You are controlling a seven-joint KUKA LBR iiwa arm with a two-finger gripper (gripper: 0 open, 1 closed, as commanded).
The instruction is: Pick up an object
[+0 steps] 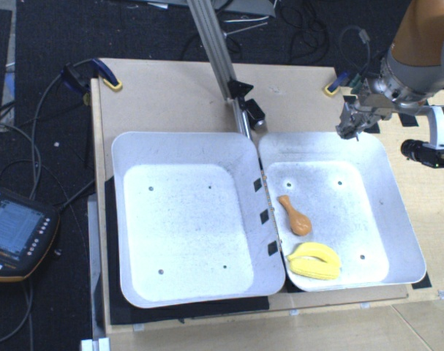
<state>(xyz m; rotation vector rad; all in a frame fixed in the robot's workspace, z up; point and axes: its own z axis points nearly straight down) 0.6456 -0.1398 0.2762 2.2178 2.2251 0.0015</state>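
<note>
A small orange-brown spoon-shaped piece (295, 215) lies in the right bin (368, 159), left of its middle. A yellow banana-shaped object (314, 261) rests just below it, near the bin's front edge. My gripper (350, 129) hangs over the right bin's far edge, well behind both objects. Nothing shows between its tips.
The left bin (134, 196) sits beside the right one, with black clips along the seam between them. A slanted metal rail (218, 46) ends in a black clamp at the bins' far junction. Yellow-and-blue clamps hold the bench's back corners. A pendant lies at the far left.
</note>
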